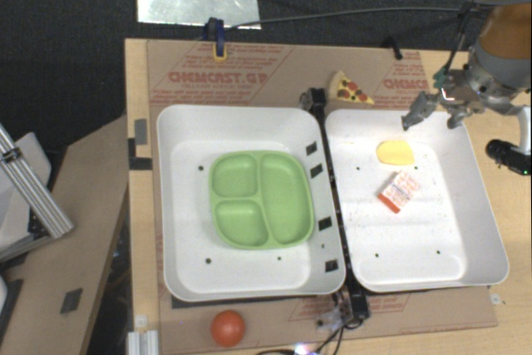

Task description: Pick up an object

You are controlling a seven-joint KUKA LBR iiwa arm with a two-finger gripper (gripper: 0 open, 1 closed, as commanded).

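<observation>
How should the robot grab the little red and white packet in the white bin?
The small red and white packet lies flat and slanted on the floor of the right white bin, apart from the yellow rounded piece. Probably best to come straight down from above and pinch across its narrow width, with the two-finger gripper turned to match the slant. Its long sides have bare floor beside them.
</observation>
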